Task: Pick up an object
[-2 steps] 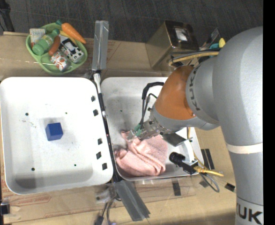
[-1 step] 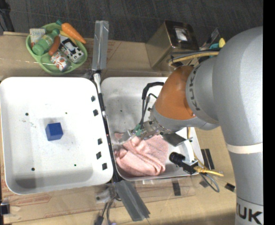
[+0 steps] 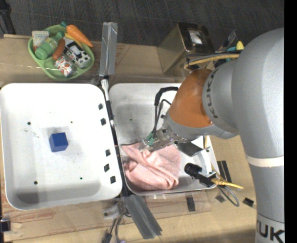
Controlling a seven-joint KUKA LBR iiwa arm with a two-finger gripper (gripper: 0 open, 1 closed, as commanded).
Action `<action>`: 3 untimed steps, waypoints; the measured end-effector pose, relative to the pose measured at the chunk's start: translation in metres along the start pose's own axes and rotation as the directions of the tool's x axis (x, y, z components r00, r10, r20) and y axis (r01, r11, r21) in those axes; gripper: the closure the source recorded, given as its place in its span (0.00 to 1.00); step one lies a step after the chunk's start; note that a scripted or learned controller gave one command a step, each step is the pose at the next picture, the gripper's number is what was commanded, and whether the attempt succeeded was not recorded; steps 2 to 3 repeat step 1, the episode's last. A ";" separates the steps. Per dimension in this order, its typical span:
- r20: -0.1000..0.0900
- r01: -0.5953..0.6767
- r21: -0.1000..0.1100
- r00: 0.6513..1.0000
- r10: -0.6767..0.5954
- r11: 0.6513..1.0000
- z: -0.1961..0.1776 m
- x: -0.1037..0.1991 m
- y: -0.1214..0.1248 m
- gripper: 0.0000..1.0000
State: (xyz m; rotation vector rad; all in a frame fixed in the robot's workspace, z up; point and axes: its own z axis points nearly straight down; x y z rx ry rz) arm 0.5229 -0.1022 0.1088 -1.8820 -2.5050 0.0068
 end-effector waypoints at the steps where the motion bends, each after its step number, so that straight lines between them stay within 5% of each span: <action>1: 0.005 0.135 -0.007 0.991 -0.135 0.991 -0.084 0.024 0.031 1.00; 3: 0.005 0.135 -0.007 0.991 -0.135 0.991 -0.084 0.024 0.031 1.00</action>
